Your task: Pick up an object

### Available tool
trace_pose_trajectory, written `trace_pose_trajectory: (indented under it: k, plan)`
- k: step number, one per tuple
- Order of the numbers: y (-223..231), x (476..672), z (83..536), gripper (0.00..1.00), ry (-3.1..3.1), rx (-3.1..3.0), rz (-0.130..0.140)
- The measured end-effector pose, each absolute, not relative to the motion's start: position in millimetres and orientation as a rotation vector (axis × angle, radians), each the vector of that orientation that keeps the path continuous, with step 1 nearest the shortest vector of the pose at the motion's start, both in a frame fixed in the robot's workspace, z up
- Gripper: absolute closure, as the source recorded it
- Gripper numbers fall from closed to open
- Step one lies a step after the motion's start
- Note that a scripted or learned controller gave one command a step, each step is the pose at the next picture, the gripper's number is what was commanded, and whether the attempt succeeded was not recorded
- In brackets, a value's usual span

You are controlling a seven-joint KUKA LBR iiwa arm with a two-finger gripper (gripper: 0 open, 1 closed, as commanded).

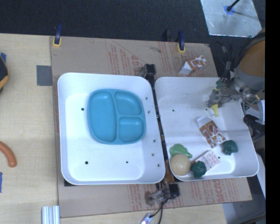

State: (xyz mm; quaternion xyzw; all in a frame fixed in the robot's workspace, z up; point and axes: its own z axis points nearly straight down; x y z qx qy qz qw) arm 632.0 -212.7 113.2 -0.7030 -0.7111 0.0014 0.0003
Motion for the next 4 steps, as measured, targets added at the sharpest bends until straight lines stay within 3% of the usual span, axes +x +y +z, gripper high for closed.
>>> trace_pose_trajectory:
  k: [1, 2, 3, 4]
  plan:
    - [-180.6, 616.2, 172.5, 1.00, -2.226, -2.216, -0.001]
    - [-182.9, 652.0, 99.0, 1.00, -2.227, -2.213, 0.005]
    - [-123.4, 656.7, 125.2, 1.00, -2.227, -2.213, 0.003]
    - [-63.3, 625.7, 192.7, 1.00, -2.226, -2.214, 0.001]
